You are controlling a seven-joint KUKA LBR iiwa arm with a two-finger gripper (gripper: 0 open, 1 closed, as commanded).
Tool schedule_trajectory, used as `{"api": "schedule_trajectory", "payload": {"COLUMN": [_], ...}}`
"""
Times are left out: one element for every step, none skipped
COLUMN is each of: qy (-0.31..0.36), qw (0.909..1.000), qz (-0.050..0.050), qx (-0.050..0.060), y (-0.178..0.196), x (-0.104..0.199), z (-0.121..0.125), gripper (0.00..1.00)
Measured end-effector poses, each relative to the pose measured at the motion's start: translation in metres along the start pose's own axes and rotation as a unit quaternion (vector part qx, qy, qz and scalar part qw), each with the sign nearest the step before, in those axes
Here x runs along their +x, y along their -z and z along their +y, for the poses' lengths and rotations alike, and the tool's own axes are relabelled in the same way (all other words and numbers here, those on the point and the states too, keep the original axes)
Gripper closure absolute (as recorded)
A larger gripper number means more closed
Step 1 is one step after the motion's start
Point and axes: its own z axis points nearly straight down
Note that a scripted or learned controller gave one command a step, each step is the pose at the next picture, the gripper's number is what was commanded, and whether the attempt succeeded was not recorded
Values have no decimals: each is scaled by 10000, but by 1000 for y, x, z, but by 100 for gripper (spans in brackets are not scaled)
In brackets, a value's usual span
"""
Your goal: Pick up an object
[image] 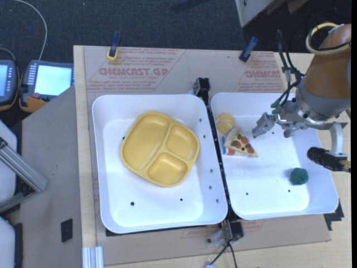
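**Arm over the right bin, toy food lying below**

The grey arm with its orange band enters from 3 o'clock and hangs over the right-hand shallow white bin (329, 205). Its two-finger gripper (266, 126) points toward 9 o'clock; whether the fingers stand apart or closed cannot be told from this angle, and no object can be seen between them.

Three candidates lie in that bin. A small toy pizza slice with red and yellow topping (241, 145) rests near the bin's 9 o'clock wall, at 8 o'clock from the gripper. Just beside it, at 11 o'clock, sits a rounded tan-yellow toy lump (225, 122). A dark green fuzzy ball (299, 176) lies well apart from both, toward the bin's 4 o'clock corner.

The left-hand shallow white bin (106, 149) holds a yellow plastic three-compartment plate (160, 148), tilted diagonally.

The brown board (167, 71) under the bins bears red printing: "CHEMCAST" is readable at 12 o'clock above each bin, the letters after it unclear.
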Motion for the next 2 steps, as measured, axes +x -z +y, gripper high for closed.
{"api": "schedule_trajectory", "payload": {"qy": [-1,1], "qw": [10000,10000], "qz": [9,13], "qx": [25,-11], "y": [-44,-95], "x": [5,8], "z": [-2,9], "gripper": [0,0]}}
